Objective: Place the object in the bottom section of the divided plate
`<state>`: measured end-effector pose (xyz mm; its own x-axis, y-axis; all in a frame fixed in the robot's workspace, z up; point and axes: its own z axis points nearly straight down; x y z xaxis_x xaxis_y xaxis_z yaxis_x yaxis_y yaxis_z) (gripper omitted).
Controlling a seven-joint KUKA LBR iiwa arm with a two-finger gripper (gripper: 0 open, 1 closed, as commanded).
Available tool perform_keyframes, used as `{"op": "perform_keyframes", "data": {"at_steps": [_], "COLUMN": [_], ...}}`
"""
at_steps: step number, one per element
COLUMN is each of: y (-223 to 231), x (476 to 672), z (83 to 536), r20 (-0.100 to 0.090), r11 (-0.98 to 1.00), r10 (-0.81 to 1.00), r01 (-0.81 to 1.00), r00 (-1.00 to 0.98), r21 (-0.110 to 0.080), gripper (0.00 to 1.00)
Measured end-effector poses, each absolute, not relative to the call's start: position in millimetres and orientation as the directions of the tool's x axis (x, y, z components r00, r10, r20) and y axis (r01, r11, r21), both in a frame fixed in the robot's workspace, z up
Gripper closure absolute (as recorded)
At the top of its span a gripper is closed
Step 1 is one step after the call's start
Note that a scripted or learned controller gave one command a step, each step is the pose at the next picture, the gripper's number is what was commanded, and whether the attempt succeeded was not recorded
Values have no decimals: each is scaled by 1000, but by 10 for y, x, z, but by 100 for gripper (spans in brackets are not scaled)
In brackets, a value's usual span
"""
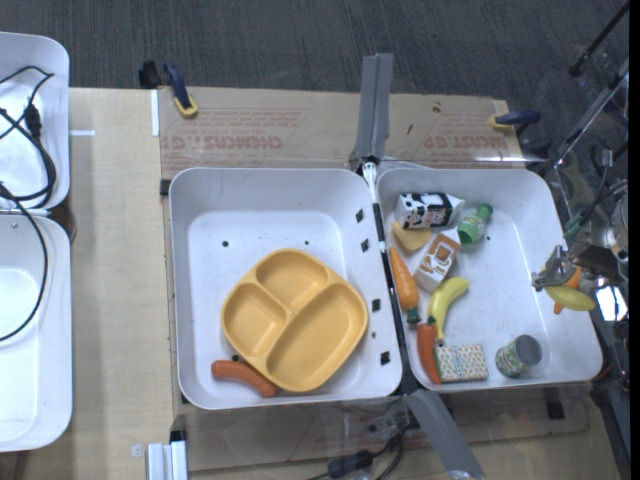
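Above right bin (512,280), at its right wall: gripper (556,272), grip state indeterminable, yellow object (574,299) just beside; divided plate (296,320) well apart leftward, in left bin (202,268).

Dark grey carpet (300,18) stretching across the top, a pale wooden bench (115,268) sitting beneath flattened cardboard (300,133), blue clamps (180,90) gripping its corners, black cables (25,158) trailing at left.
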<state>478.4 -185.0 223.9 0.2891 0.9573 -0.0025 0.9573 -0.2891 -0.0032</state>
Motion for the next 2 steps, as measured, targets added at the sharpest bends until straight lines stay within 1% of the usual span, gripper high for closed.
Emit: {"op": "perform_keyframes", "data": {"at_steps": [1,2], "y": [-1136,-311], "x": [4909,5142], "z": [1846,1911], "r20": [0,-1], "r11": [-111,-53], "r10": [994,999], "r01": [994,999], "r00": [111,53], "r21": [-5,-3], "gripper": [100,100]}}
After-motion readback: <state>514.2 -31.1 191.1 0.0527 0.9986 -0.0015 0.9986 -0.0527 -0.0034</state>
